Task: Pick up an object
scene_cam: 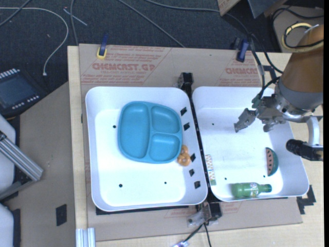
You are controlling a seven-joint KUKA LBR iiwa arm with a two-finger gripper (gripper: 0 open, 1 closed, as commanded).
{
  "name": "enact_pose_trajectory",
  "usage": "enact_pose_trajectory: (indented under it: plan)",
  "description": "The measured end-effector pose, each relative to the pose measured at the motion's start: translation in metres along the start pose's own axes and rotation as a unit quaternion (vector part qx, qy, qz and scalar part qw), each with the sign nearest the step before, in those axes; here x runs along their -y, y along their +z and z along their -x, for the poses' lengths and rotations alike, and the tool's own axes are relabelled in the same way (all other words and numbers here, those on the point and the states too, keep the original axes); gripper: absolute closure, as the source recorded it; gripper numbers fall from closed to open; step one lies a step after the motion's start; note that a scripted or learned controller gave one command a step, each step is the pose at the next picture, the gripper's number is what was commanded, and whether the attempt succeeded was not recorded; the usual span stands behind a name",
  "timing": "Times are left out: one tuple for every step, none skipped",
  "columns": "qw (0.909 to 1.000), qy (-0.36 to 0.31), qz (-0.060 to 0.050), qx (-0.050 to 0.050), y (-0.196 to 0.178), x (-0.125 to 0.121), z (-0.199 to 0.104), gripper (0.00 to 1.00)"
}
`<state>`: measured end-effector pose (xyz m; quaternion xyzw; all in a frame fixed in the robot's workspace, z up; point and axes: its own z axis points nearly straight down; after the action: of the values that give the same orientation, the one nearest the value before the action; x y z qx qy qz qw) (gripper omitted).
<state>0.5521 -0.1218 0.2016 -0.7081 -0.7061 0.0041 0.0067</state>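
My gripper (256,123) hangs over the upper part of the right bin (221,99), open, with nothing between its fingers (242,122). A watermelon slice (271,161) lies near the bin's right wall, below and to the right of the gripper. Along the front wall a green bottle (249,190) lies on its side. In the left bin (103,153), a blue divided plate (149,131) rests flat, and a small orange-tan object (183,157) sits at its lower right corner.
A narrow printed strip (209,169) lies by the right bin's left wall. Black clips line the divider (191,133) between the bins. The grey and orange arm (303,71) comes in from the right. Cables trail over the floor behind the bench.
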Motion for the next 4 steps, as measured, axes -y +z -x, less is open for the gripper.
enact_pose_trajectory:
  plan:
    - [1.0,-0.002,0.007,0.001,-0.007,-0.003,0.0,0.0]
    - [1.0,-0.001,0.004,0.001,0.054,0.001,0.004,0.0]
    - [1.0,-0.001,0.004,0.0,0.097,-0.001,0.006,0.0]
    - [1.0,-0.001,0.005,0.001,0.118,-0.001,0.005,0.0]
